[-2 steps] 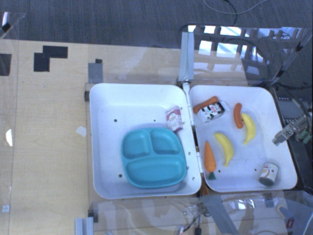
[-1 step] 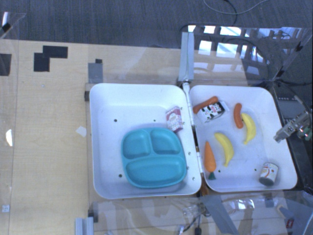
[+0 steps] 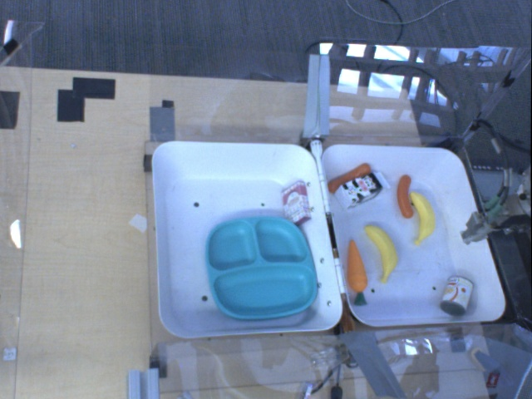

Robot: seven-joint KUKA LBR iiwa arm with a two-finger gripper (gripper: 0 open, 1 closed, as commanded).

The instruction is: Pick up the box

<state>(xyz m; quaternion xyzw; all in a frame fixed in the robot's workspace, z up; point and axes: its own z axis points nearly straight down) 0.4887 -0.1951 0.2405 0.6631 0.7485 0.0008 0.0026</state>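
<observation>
The box point(image 3: 362, 189), a small carton with a black-and-white print, lay tilted in the right bin point(image 3: 478, 248) near its top left corner, touching a sausage point(image 3: 349, 177). It looked light, stiff, perhaps slick, best pinched across its short sides. The pincer point(image 3: 476, 227) waited at the bin's right rim; I could not tell its state.

end effector point(image 3: 475, 229) | partly cut by right edge | fingers unclear
</observation>
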